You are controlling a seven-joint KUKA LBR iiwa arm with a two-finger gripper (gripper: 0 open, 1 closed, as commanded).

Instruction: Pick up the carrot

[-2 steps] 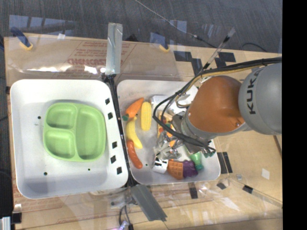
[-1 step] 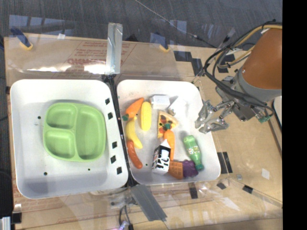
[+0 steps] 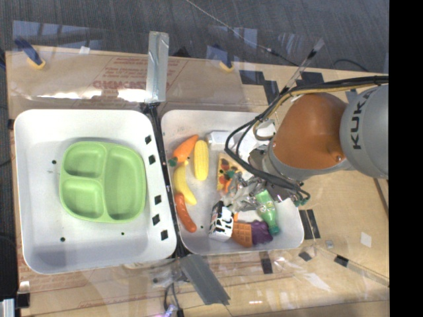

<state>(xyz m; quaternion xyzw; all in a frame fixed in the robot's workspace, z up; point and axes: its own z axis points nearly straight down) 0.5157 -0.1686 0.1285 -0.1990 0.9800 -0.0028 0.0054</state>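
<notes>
Two white bins are being carried side by side on the surface (image 3: 79, 71). The left bin (image 3: 33, 197) is being occupied by a green divided plate (image 3: 103, 181). In the right bin (image 3: 198, 121), the carrot (image 3: 184, 148) is lying near the upper left corner, just beside a corn cob (image 3: 201, 160) and above a banana (image 3: 182, 185). A sausage (image 3: 185, 213) is lying below, an ice cream cone (image 3: 251, 232) is resting by the lower wall. The hand (image 3: 246, 191) is being hung over the bin's middle, well apart from the carrot; its state cannot be told.
</notes>
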